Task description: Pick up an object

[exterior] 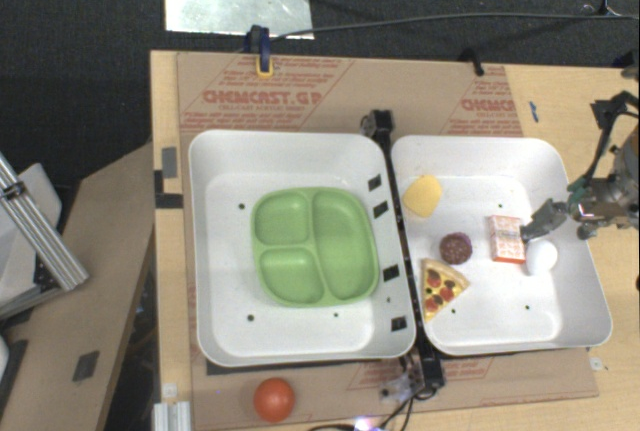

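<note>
The right bin holds several small items. A yellow rounded piece lies at its upper left, with a dark red disc below it. A toy pizza slice sits near the divider. A red and white box lies right of the disc. Beside the box rests a white egg-shaped item. My gripper reaches in from the right and hangs just above the white item and the box's right edge. Nothing shows held in it.
The left bin holds a green divided plate. A red-orange ball lies on the bench in front of the left bin. Black clips mark the ridge between the bins.
</note>
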You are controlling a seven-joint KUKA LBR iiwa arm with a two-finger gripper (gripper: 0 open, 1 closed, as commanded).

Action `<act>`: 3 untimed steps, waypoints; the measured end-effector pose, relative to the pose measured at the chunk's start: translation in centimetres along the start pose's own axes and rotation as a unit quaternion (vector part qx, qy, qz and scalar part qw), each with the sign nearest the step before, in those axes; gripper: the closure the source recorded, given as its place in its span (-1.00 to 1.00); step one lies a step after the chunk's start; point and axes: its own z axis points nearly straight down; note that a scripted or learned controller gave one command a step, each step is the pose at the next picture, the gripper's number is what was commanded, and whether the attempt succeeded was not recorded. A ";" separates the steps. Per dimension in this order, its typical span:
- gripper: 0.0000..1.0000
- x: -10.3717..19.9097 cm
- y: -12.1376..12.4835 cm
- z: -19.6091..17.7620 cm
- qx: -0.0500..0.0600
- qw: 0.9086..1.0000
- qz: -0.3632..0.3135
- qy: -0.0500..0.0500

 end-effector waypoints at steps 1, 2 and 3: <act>-1.00 0.0 0.2 -0.5 -0.005 1.000 -0.001 -0.001; -1.00 0.9 0.2 5.4 -0.003 1.000 -0.001 0.000; -1.00 0.4 0.0 9.7 -0.003 1.000 0.000 -0.001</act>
